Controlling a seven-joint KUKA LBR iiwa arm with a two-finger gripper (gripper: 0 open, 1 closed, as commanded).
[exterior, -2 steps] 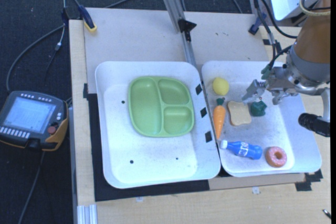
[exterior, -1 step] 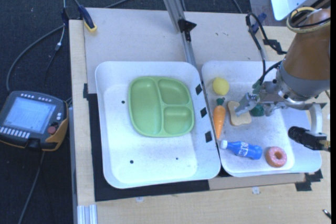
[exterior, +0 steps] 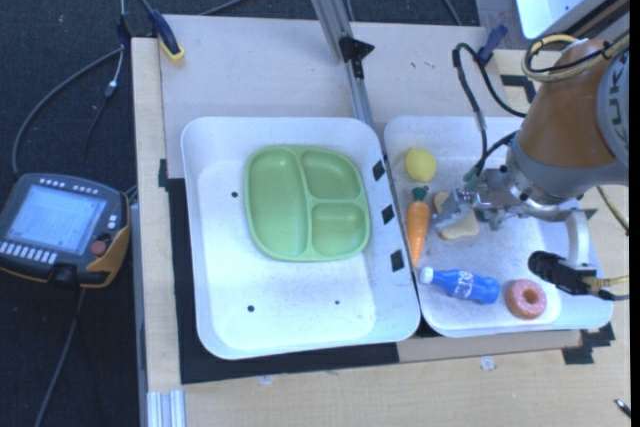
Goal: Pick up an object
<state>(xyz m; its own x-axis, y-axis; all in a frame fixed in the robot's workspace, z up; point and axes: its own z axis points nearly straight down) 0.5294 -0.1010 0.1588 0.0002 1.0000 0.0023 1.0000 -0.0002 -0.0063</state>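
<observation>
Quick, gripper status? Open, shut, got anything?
Gripper: low in the right bin, right over a pale beige object beside the carrot. Open or shut cannot be told; no grasp visible.

Bright, even light; soft shadows; perhaps slightly blurred.

A single fixed camera hangs above the table (exterior: 280,65) and looks down on it at a slant, from far enough to take in both white bins whole. Taking the left bin (exterior: 215,245) as landmark: the right bin (exterior: 575,315) lies just beside it toward the frame's right, dark carpet (exterior: 60,65) spreads beyond it to the left and top, and the table's near edge runs below it
</observation>
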